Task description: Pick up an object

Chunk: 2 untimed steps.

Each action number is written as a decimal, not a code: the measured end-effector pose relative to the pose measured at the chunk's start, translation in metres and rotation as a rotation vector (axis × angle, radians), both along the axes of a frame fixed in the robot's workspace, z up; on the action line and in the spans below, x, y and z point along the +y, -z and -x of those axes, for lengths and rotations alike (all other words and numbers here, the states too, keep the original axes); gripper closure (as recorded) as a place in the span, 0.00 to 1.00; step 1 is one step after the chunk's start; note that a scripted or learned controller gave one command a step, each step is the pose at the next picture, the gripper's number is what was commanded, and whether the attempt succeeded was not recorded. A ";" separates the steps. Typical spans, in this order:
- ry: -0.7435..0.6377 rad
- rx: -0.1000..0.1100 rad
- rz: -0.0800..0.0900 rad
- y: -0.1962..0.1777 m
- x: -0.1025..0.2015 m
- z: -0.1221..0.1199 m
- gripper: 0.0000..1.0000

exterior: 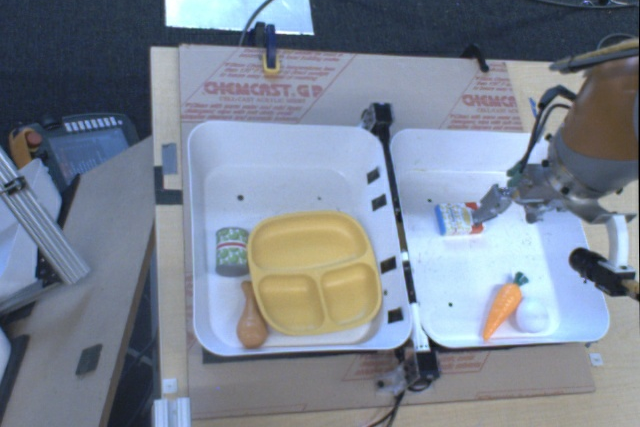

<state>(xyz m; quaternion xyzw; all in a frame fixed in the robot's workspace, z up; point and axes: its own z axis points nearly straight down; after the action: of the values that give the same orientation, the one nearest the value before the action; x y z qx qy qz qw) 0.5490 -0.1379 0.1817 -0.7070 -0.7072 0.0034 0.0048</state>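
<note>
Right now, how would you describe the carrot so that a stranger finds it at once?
Look in the right bin, near its front edge. The toy carrot lies there beside a white ball. It alone is orange with a green top.

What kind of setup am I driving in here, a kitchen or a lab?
Most likely a robotics lab bench, not a kitchen: two shallow white bins sit on a clamped board over dark carpet, holding toy items such as a plastic carrot and a yellow divided plate, with a teach pendant alongside.

Just left of the pincer (492,206), a glossy paper-wrapped carton (458,219) is lying on the smooth white plastic bin (560,330).
</note>
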 end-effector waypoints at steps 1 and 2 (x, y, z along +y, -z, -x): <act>-0.003 -0.012 0.002 -0.006 0.000 -0.003 0.00; 0.000 -0.009 0.002 0.037 -0.005 -0.001 0.00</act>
<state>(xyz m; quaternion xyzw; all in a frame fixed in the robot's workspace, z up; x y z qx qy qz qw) 0.5497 -0.1430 0.1445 -0.7069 -0.7074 0.0006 0.0008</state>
